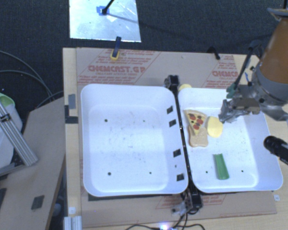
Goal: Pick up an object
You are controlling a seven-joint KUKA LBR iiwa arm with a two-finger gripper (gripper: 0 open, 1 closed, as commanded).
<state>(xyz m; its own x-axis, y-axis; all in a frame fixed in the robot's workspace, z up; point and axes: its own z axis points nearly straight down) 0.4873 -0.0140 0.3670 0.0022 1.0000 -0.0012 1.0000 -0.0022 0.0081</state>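
Toward the frame's left, the left bin [129,138] lies on the tabletop [134,66]. Right of centre, in the right bin [259,176], a pizza slice [197,127] touches a yellow piece [214,127]; a green block [221,166] lies below. At right, the arm [281,56], cut off by the edge, lowers its hand [226,115] just above the yellow piece; its own bulk hides the grip.

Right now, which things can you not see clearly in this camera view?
- Gripper fingers: too blurred to judge, and whether they touch the yellow object.
- Arm: cut off by the right edge.
- Small yellow item behind the right bin: partly hidden by its rim.
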